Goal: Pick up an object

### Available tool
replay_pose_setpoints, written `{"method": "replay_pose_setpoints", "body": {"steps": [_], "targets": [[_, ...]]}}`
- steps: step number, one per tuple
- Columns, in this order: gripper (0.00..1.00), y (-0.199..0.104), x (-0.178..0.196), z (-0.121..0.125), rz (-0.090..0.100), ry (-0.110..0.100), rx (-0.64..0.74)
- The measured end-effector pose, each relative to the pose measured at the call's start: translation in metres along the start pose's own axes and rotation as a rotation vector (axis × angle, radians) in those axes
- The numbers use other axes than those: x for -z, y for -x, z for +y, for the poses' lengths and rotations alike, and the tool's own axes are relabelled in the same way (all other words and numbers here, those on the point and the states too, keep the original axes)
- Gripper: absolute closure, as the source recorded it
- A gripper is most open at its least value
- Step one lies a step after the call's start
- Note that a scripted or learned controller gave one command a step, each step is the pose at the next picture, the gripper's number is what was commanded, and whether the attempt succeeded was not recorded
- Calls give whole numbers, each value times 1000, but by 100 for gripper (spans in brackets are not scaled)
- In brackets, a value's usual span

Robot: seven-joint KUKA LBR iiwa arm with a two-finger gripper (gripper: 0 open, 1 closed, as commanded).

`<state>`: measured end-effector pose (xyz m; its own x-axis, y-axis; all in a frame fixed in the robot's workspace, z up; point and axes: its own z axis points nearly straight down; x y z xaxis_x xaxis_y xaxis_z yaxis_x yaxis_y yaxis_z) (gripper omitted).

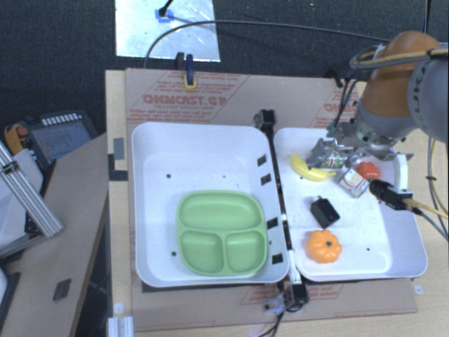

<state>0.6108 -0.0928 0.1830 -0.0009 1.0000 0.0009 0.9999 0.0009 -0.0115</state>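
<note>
Where the arm comes in over the far right corner of the right bin, the gripper hangs low above that bin's far half, roughly midway along its far edge. Whether it is apart or together cannot be told, since its tip is a blur of grey metal seen from above, and nothing is plainly clamped in it.

A yellow banana lies just beside the gripper, on the side toward the left edge, with its curve opening toward the far edge. It looks to be touching or nearly touching the gripper's tip. On the other side, toward the right edge, a small pale package lies tilted on the bin floor, and a red object sits right against it on its far side. What that red object is cannot be made out.

Nearer the middle of the bin, a small black block lies apart from the others. An orange pumpkin stands between the block and the near edge, toward the near left corner.

Across the black strip where the two bins meet, the left bin holds a green divided plate, flat in its near half and close to the near right corner. Both bins rest on a cardboard sheet.
</note>
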Motion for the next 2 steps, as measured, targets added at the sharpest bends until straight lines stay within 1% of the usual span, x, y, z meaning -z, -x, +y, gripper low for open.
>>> {"method": "replay_pose_setpoints", "body": {"steps": [1, 2], "targets": [[0, 0, 7, 3, -1, 13, 2], [0, 1, -43, -7, 0, 9, 0]]}}
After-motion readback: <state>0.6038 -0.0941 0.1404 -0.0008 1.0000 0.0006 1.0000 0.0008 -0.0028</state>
